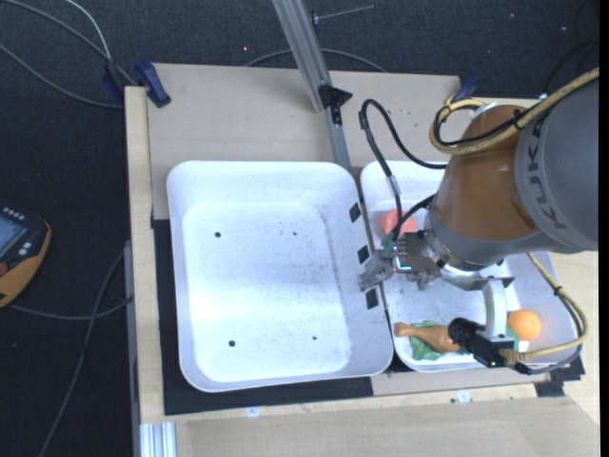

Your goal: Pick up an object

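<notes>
A: Fig. shows bench [238,112] w/ two shallow white bins side by side. What sits around them?

B: Left bin [262,274] is the larger in view; floor speckled w/ small dark dots. Right bin [381,184] is largely covered by the arm [504,184], which reaches in from the right. A grey metal pole [304,50] slants down from the top edge toward the gap between bins. Black cable [376,146] loops from near the pole's foot toward the wrist. Blue clamp [152,84] sits at the bench's upper left corner. A black-and-orange handheld unit [19,250] lies on the dark floor at far left, w/ thin cables near it.

A: What blocks the view?

B: The orange band and grey wrist hide most of the right bin's middle. Gripper [381,269] sits at the left bins' shared edge, over the right bin's left side; cannot tell whether it is open or closed, and nothing is seen held in it.

A: Objects rel. to the gripper?

B: A red-orange object [395,222] lies just above the gripper, partly hidden. A brown bottle-shaped object [423,331] lies below it, near the front wall, on a green item [423,348]. An orange ball [523,325] lies well to the right, near the front right corner.

A: Legible text?

B: "KU" [552,174] on the grey arm link; rest cut off.
</notes>
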`<move>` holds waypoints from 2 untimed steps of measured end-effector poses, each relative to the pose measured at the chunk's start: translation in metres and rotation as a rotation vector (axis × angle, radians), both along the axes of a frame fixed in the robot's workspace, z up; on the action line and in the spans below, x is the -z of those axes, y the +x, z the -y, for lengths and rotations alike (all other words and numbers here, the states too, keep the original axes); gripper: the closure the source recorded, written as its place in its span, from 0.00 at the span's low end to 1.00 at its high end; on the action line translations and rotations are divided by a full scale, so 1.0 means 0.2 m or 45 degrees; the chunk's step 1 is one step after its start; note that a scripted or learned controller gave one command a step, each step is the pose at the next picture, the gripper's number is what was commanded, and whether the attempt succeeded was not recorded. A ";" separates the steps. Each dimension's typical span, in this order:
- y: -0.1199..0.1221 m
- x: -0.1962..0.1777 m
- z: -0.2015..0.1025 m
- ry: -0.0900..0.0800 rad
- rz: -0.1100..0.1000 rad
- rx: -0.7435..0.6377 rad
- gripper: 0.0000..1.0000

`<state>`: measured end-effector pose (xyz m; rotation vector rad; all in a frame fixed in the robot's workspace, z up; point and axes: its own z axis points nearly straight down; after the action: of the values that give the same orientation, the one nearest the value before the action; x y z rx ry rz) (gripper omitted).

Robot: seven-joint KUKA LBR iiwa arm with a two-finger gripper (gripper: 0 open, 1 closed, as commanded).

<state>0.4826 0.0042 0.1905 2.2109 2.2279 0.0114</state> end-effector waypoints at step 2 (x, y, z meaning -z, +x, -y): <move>0.02 -0.03 0.22 -0.004 -0.020 0.010 0.00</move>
<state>0.4869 -0.0393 0.1965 2.2260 2.2247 -0.0096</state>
